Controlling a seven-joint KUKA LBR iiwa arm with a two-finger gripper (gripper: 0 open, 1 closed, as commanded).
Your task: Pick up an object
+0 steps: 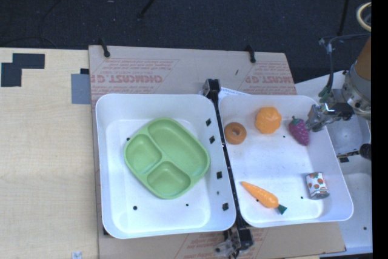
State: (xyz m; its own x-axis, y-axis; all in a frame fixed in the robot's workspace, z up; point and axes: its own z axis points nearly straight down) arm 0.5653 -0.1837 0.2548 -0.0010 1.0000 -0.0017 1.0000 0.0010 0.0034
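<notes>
The right bin (273,151) holds a brown doughnut (235,133), an orange fruit (268,120), a purple bunch of grapes (299,131), a toy carrot (262,195) and a small can (316,185). My gripper (317,117) hovers at the bin's far right rim, just right of the grapes and close to them. Its metal fingers are small in the camera view and nothing shows between them.
The left bin (115,124) carries a green divided plate (167,157). A black divider (221,161) runs between the two bins. Cardboard (182,73) lies under the bins, and a wooden bench top (42,161) extends to the left.
</notes>
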